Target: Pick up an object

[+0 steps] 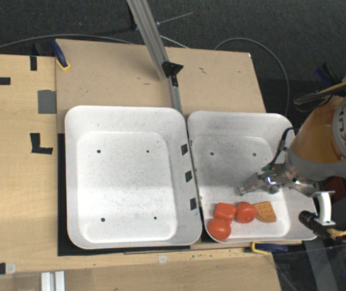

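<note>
Three red rounded objects lie together near the front wall of the right bin [234,126]: one [224,211], a second [220,228] just in front of it, and a third [245,213] to their right. An orange-tan flat piece [266,211] touches that third one on its right. My gripper [247,188] hangs over the right bin's floor, just behind the cluster and slightly above it, with nothing visibly in it. The arm's orange band [318,141] and grey wrist cover the bin's right wall.
The left bin [124,174] stands beside the right one, their rims meeting at the middle. A slanted metal rail [152,32] reaches down to the bins' rear junction. Cables run across the bench behind the right bin.
</note>
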